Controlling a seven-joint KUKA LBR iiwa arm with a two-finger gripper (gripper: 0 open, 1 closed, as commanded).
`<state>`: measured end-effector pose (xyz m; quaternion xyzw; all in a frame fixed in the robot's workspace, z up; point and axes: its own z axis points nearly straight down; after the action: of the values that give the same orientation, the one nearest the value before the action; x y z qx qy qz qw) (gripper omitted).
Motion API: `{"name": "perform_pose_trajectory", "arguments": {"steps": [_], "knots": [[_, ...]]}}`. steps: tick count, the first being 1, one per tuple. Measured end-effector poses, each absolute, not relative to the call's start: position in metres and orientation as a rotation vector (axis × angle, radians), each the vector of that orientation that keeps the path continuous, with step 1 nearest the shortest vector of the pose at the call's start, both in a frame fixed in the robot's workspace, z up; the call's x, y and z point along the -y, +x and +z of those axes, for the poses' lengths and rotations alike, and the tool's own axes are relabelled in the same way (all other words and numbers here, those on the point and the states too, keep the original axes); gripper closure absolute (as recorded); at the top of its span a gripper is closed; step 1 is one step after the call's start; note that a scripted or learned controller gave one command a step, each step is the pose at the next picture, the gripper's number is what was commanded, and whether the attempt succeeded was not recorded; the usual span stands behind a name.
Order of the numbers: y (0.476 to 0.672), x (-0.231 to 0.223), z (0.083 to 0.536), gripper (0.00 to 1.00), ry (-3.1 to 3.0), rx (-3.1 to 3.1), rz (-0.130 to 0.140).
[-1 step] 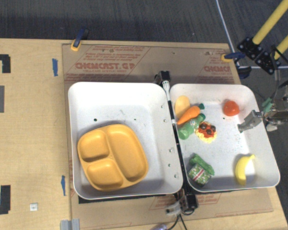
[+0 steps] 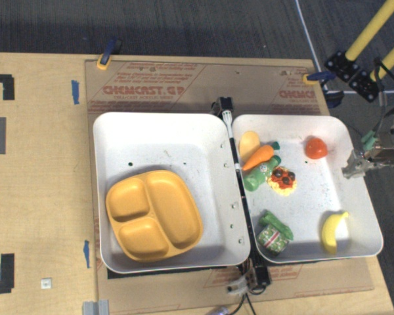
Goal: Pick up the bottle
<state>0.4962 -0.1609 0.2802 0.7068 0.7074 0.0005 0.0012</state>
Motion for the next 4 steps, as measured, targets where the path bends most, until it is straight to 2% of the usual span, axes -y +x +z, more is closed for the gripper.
{"name": "perform_pose_trajectory", "arguments": {"steps": [1,2,3,4], "knots": [[0.479,0.179,0.094,1.00,1.965,-2.451,0.000],[0.481,0.114,0.174,1.00,1.688,-2.647,0.002],[0.485,0.103,0.095,1.00,1.494,-2.761,0.001],[0.482,0.099,0.088,1.00,1.638,-2.671,0.005]]}}
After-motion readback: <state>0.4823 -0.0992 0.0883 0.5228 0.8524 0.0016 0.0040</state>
